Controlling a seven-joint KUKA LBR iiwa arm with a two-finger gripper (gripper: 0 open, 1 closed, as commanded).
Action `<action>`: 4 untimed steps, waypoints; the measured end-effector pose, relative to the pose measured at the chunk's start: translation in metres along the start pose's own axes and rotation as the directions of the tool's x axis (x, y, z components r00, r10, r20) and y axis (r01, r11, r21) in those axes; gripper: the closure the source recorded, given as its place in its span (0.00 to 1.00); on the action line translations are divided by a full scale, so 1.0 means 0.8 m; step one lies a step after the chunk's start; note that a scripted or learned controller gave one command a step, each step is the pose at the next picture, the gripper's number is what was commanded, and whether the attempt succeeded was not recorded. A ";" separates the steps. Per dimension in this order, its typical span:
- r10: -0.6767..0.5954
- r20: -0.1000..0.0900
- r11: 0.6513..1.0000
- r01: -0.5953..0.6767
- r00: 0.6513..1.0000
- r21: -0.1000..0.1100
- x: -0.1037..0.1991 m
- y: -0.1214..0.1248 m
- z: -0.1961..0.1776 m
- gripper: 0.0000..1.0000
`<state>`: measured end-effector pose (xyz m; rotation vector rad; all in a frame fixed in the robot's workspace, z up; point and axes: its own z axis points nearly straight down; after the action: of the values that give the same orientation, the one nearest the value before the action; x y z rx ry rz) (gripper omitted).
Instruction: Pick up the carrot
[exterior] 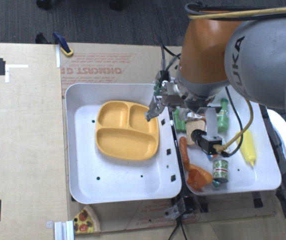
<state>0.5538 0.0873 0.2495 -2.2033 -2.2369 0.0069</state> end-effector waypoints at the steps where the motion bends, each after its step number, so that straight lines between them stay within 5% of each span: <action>1: -0.273 -0.001 0.962 0.273 0.962 -0.002 -0.114 -0.038 0.052 0.00; 2: -0.207 0.000 0.978 0.207 0.978 -0.001 -0.044 -0.002 0.074 0.00; 3: -0.345 0.000 0.939 0.345 0.939 -0.004 -0.085 -0.028 0.073 0.00; 4: -0.232 0.025 0.972 0.233 0.972 -0.014 -0.006 -0.009 0.132 0.00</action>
<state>0.5458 0.0824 0.1443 -1.9434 -2.5017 0.0130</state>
